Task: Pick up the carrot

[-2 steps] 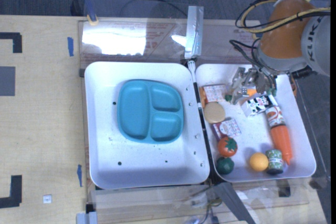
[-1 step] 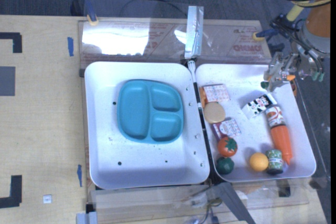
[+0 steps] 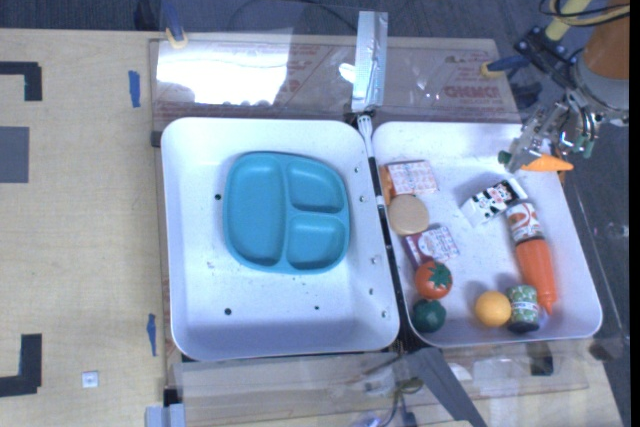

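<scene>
Orange in the camera view, the carrot is hanging over the right bin's far right corner; we are seeing the gripper clenching it there, above the other items.

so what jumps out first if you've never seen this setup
The blue divided plate sits alone in the middle of the left bin. The right bin is crowded with small toy foods. At its upper right edge the gripper has a small carrot at its fingertips.
</scene>
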